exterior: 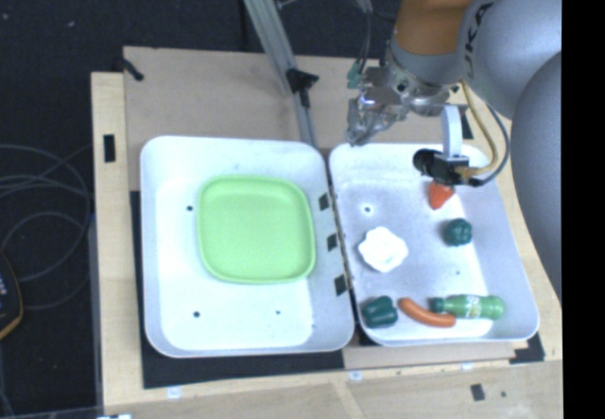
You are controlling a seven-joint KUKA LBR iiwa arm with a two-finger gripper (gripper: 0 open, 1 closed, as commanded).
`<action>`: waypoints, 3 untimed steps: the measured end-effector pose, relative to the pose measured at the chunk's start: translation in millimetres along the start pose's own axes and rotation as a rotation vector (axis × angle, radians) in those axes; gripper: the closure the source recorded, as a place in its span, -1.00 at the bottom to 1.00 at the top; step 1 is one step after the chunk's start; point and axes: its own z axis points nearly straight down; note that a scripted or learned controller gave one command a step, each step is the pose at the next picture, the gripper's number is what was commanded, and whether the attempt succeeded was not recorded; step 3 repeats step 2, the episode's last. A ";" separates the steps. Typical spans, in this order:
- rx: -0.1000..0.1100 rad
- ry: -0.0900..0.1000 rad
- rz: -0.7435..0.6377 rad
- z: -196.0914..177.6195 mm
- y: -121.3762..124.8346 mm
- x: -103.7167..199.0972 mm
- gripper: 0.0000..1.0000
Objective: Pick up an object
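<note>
overhead, the pincer [364,129] hangs at the far rim of the right white bin [492,218], nothing visible between its fingers; their spread cannot be told. no pick is made: the soft white lump [382,249] lies mid-bin, ungrasped.

Bright overhead light, mild glare on white bins [170,313], dark bkgd, soft focus, perhaps slight motion blur.
</note>
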 end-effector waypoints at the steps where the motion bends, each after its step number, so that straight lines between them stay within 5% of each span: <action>1: 0.000 0.000 0.001 -2.1 2.8 47.8 1.00; 2: 0.002 -0.001 0.001 18.6 5.8 98.5 1.00; 3: 0.002 -0.001 0.001 18.6 5.8 98.5 1.00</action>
